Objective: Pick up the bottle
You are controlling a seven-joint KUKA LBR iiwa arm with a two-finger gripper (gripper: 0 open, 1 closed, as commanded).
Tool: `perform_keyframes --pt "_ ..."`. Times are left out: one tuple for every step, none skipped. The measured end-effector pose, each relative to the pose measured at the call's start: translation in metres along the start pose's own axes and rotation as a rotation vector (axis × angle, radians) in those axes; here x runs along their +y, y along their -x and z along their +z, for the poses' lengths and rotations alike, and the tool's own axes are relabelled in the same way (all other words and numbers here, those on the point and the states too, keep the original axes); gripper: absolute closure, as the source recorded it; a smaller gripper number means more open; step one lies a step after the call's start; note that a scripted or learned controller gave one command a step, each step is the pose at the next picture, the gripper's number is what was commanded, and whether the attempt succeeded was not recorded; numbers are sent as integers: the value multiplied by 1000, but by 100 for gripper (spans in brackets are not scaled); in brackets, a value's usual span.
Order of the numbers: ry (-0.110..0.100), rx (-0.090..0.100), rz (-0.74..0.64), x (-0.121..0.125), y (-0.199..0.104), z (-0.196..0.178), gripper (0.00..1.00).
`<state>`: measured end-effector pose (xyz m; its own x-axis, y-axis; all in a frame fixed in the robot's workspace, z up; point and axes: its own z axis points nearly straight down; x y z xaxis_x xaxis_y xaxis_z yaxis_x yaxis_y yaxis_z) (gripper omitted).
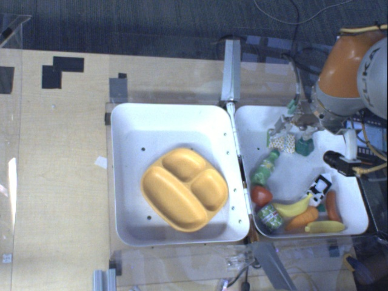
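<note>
You see a grey arm with a rounded orange band, black cables alongside, and a metal wrist with teal-green parts.

Two white bins, the left bin and the right bin, sit side by side on one bench. The left holds one yellow three-section plate. The right holds one green bottle, one tomato, one banana, one carrot and several smaller toys too jumbled to count.
</note>
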<state>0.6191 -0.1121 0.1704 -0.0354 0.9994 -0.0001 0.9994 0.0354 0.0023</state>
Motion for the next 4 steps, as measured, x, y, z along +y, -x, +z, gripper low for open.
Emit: perform_keyframes --pt "6 0 -2 2 0 -12 100" --pt "6 0 -2 2 0 -12 0" --pt "7 -1 71 -20 1 81 0" --pt "13 1 69 -17 0 69 100"
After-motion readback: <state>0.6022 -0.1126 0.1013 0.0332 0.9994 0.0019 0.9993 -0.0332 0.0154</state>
